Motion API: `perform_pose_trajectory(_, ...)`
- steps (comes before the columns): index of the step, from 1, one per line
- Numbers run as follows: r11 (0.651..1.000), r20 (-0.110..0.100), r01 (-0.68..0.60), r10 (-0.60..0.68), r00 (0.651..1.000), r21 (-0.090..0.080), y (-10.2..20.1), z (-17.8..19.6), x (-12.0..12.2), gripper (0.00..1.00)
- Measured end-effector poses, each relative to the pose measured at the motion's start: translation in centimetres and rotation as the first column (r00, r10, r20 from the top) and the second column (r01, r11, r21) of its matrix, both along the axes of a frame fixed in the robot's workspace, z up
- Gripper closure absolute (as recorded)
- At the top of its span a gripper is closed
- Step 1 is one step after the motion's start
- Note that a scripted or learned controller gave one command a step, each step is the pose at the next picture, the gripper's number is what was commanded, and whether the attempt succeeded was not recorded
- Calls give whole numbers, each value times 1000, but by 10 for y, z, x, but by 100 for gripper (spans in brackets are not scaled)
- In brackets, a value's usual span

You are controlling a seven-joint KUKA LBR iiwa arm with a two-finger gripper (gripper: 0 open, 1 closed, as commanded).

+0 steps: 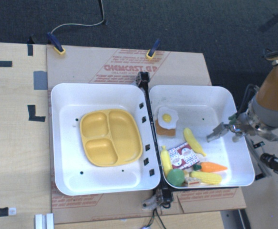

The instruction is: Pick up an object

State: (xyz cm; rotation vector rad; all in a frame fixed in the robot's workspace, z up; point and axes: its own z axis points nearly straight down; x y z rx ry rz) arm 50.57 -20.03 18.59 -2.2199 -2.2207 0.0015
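Hand at right bin's right wall, fingers pointing left; how far open cannot be told, nothing seen between fingers. Nearest object: banana, just left of hand, long axis diagonal, upper-left to lower-right. Carrot below hand.

Dark grey carpet from 10 to 2 o'clock. Light wooden bench top at 9 o'clock. Brown printed cardboard sheet centre, yellow-and-blue clamps at 11 and 12 o'clock.
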Motion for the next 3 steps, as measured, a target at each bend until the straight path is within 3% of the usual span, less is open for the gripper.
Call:
perform_pose_trajectory(1, 1000, 1, -2, 2, 1000, 0, 55, -94, 36, 0)
perform_pose_trajectory(2, 1000, 8, -2, 2, 1000, -2, 84, -99, 112, 0)
perform_pose_trajectory(3, 1000, 4, -2, 2, 1000, -1, 92, -100, 160, 0)
